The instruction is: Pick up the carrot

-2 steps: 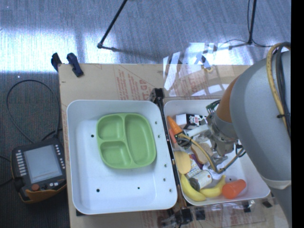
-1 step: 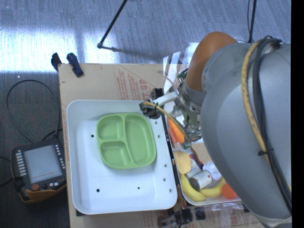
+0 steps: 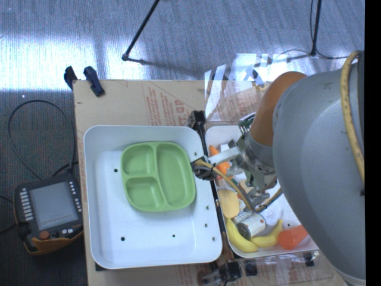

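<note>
- Carrot [image 3: 222, 167] lying in the right bin [image 3: 217, 137], near that bin's left wall, just a small orange patch showing beside the wrist hardware.
- Gripper [image 3: 238, 159] down low over the same bin, right next to the carrot; impossible to tell whether spread or pressed together, and nothing seen pinched.
- Grey arm [image 3: 321, 171] with orange band [image 3: 280, 97] covering much of the right bin from the right.
- Banana [image 3: 253, 240] along the bin's near edge, with a small silvery can [image 3: 250, 224] resting just above it.
- Orange-red item [image 3: 293, 237] at the banana's right end, partly under the arm.
- Pale yellow piece [image 3: 229, 202] just left of the can.
- Left bin [image 3: 149, 246] holding a green three-compartment plate [image 3: 158, 175], its right rim near the wall between the bins.
- Pendant [image 3: 50, 210] on the floor to the bench's left.
</note>
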Action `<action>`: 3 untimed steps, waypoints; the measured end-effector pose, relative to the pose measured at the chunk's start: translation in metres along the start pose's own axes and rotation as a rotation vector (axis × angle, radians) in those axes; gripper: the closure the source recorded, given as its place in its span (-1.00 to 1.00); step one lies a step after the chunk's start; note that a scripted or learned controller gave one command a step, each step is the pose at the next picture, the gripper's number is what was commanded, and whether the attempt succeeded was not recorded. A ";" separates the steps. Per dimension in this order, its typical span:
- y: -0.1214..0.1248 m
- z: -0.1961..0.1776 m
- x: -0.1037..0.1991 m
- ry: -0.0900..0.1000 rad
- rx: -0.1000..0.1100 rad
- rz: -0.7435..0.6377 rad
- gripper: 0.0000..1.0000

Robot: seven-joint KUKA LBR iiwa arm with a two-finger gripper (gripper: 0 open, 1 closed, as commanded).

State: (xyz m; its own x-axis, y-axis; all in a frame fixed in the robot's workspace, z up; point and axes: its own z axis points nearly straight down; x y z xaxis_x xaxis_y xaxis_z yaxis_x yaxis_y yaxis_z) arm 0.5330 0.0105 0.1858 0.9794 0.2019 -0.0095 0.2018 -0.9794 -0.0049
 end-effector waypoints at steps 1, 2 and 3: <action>0.059 0.000 0.019 0.002 0.000 0.007 -1.00; 0.098 0.082 0.013 -0.007 0.003 0.001 -1.00; 0.107 0.099 0.055 0.002 0.002 -0.002 -1.00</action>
State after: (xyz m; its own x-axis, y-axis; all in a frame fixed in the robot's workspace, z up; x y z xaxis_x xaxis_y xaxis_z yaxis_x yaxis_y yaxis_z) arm 0.6072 -0.0832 0.0855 0.9789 0.2041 -0.0072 0.2041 -0.9789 -0.0070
